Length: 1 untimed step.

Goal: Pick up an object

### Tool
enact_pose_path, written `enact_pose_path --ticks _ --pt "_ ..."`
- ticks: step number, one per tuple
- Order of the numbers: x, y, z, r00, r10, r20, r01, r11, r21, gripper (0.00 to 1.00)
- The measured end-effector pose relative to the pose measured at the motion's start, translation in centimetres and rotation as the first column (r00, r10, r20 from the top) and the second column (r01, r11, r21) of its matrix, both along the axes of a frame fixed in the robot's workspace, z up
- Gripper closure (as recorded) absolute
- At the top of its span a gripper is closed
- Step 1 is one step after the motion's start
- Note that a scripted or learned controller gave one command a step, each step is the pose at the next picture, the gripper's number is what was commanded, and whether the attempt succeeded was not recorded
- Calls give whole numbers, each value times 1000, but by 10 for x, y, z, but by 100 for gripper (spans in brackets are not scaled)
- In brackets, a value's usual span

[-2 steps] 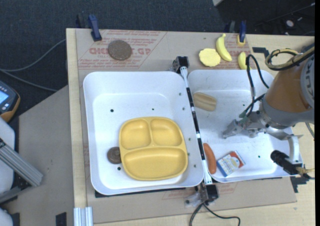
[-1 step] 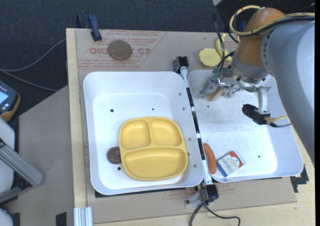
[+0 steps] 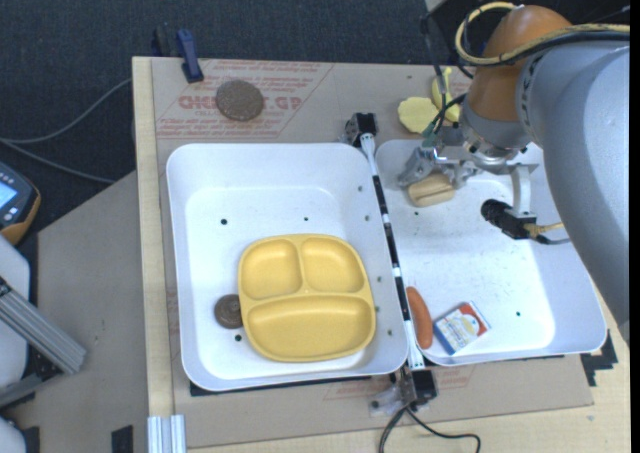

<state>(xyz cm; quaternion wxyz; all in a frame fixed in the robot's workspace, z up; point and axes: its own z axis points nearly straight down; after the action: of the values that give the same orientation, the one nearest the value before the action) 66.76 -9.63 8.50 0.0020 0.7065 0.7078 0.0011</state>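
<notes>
My gripper (image 3: 432, 169) hangs over the far left corner of the right bin (image 3: 500, 281). Right under it, touching or nearly touching its tip, lies a small tan block (image 3: 432, 192); I cannot tell whether it is gripped. An orange sausage-shaped thing (image 3: 419, 316) lies along the right bin's left wall near the front. Beside it is a small red, white and blue box (image 3: 459, 327). In the left bin (image 3: 200, 191), a yellow divided plate (image 3: 303, 296) has a small brown round thing (image 3: 228, 312) at its left edge.
A yellow lump (image 3: 417, 113) lies on the bench behind the right bin, close to the arm. A brown disc (image 3: 238, 99) and a blue clamp (image 3: 188, 55) sit on the cardboard behind the left bin. The grey arm (image 3: 580, 121) covers the right bin's far right side.
</notes>
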Motion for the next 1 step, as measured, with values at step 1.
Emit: enact_pose_path --ticks 1 --pt "1 0 12 1000 1 4 -1 1000 -2 100"
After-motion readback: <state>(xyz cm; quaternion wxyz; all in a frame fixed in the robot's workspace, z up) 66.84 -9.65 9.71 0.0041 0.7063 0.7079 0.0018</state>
